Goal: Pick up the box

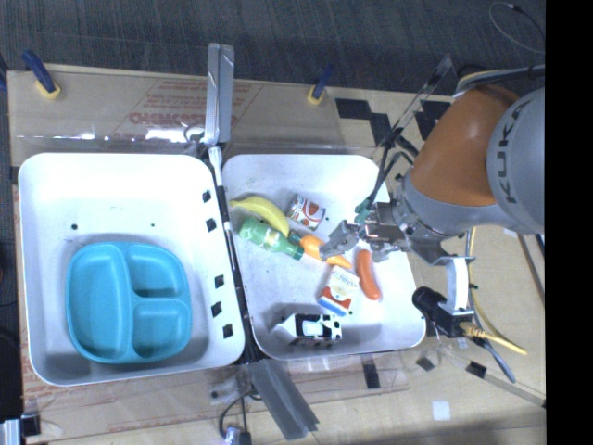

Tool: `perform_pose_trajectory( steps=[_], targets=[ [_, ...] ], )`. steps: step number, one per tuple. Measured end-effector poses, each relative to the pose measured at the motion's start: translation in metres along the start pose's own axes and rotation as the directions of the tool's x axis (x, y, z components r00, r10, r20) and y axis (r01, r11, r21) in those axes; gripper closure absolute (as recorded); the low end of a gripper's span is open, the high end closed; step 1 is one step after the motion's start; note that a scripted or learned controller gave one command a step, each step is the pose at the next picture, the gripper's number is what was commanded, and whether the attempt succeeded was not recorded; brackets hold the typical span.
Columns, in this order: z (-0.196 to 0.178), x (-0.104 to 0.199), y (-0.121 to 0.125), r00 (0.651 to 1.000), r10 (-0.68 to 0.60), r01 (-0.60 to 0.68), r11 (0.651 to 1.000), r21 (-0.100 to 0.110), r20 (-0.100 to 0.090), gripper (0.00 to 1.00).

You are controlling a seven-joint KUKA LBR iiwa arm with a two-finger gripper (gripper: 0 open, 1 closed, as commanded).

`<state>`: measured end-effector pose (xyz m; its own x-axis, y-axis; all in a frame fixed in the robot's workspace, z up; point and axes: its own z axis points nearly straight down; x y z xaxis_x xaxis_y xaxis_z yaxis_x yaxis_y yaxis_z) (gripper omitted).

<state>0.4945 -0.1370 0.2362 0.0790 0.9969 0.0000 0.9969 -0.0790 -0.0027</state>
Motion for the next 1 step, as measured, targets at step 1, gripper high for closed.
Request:
perform_pose_trajectory(
  steps=[1],
  targets=[
    [0.0427, 0.0402, -0.0214, 0.994, 0.112, -0.112, 0.994, 0.002, 0.000, 0.00]
  ],
)
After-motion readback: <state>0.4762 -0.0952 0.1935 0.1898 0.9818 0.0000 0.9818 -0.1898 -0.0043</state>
